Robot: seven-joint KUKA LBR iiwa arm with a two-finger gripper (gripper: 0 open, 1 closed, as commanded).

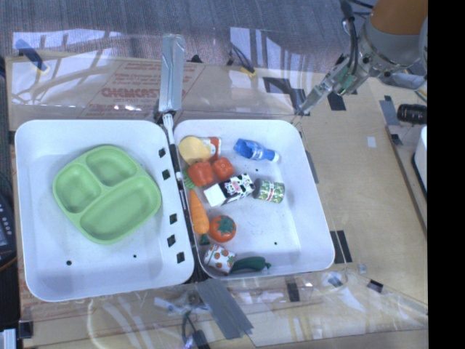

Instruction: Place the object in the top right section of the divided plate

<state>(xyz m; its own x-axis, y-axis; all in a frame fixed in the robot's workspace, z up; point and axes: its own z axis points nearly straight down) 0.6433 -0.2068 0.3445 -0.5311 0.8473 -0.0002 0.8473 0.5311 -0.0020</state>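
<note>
Pincer [301, 110] hangs over the right bin's [314, 217] far corner, carrying nothing; whether it is released or clenched I cannot tell. Candidate objects crowd that bin: the blue bottle [255, 151] lies nearest, probably light, stiff and slippery, best taken across its middle. The green divided plate [106, 193] waits in the left bin [40, 260].
</note>
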